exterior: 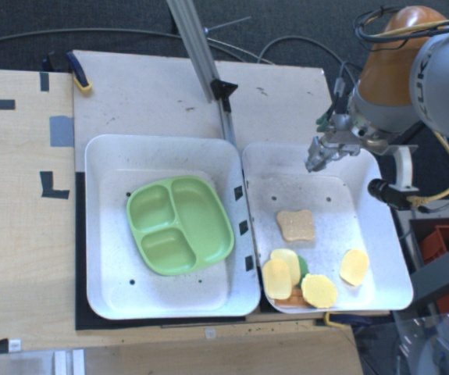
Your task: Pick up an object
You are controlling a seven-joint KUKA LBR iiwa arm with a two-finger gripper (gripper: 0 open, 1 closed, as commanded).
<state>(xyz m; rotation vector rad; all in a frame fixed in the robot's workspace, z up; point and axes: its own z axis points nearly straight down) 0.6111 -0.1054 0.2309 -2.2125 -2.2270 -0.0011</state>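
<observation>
Green object (301,266), perhaps food, lies mostly hidden under yellow slices (280,275).

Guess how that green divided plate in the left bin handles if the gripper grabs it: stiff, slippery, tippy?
The green plate looks like moulded plastic, so probably stiff and light. Its surface looks smooth, so the fingers may slip on it. It lies flat and wide in the left bin, so it likely won't roll; a grab at one raised rim would probably tilt it.

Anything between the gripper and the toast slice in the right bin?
No. Between the gripper and the toast slice, the camera view shows just bare speckled floor of the right bin.
</observation>
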